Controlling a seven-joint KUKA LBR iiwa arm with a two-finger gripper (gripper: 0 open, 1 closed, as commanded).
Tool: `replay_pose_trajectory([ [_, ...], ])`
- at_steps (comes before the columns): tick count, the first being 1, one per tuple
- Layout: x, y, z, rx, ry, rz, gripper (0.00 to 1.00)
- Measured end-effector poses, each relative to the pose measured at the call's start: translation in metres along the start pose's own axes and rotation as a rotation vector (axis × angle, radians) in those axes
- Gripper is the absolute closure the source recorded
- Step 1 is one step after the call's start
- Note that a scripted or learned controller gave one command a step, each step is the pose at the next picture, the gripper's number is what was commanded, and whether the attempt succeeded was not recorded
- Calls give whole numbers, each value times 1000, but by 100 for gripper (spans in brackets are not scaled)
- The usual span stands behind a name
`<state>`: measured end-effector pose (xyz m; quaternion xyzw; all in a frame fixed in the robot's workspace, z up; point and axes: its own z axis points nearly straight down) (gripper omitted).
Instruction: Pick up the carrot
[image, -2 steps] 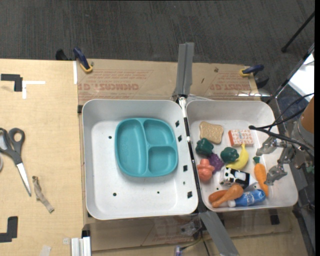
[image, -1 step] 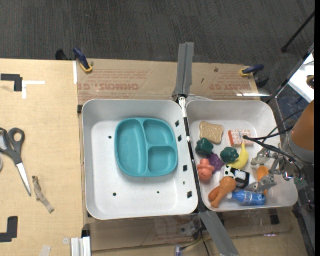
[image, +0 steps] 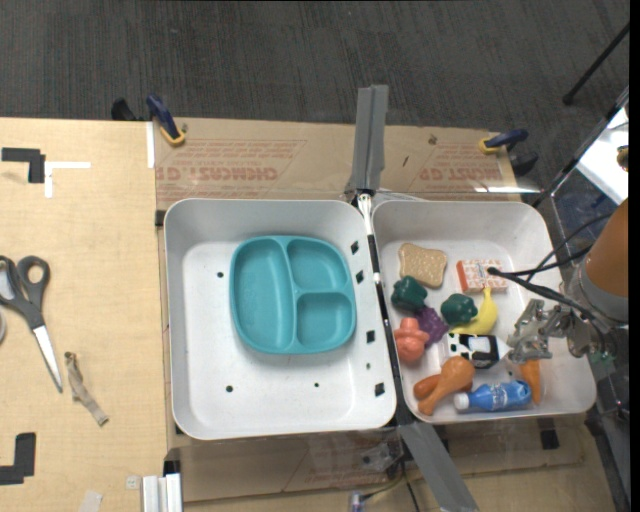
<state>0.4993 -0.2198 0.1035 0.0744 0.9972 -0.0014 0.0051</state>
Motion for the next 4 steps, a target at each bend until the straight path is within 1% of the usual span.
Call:
replay_pose_trajectory([
  [1, 15, 86, -96, -1, 7, 274, 100],
  [2, 2, -2, 11, -1, 8, 209, 100],
  [3, 1, -2, 11, -1, 7, 208, 0],
  [4, 0, -2, 1, 0, 4, 205, 100],
])
